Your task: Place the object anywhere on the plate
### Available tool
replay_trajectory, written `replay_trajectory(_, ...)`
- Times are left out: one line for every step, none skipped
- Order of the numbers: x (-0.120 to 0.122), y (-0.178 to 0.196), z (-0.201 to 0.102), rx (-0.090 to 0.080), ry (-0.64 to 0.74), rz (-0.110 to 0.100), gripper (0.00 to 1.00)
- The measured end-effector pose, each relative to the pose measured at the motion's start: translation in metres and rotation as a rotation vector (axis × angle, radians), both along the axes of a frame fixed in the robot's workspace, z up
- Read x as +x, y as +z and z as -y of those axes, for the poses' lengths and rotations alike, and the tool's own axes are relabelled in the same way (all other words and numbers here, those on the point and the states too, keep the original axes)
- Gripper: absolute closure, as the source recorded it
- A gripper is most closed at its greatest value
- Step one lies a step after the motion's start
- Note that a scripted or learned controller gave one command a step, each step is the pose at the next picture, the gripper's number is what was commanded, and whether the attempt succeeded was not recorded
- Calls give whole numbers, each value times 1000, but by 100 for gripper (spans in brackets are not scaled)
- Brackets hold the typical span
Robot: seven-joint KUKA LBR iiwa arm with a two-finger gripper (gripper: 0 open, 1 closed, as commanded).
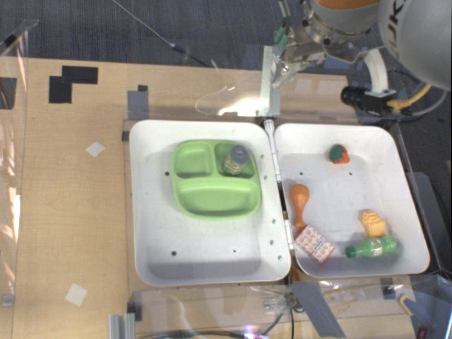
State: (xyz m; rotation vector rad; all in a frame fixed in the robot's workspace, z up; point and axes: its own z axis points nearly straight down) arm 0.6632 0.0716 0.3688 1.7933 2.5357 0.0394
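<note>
A green divided plate [212, 196] lies in the left bin [152, 260]. A small jar with a grey-blue lid [236, 159] stands in the plate's upper right compartment. My gripper [291, 54] hangs high above the back edge of the bins, near the divider between them and well away from the jar. Nothing shows in it.
In the right bin [395, 154] lie a red and green fruit [339, 155], an orange drumstick [299, 203], a red and white packet [313, 245], a yellow corn-like piece [373, 223] and a green bottle [371, 247]. A metal post [268, 83] stands behind the divider.
</note>
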Motion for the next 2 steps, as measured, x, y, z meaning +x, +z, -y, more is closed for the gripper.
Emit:
replay_trajectory(0,0,0,0,1,0,0)
replay_trajectory(1,13,-1,0,6,7,100)
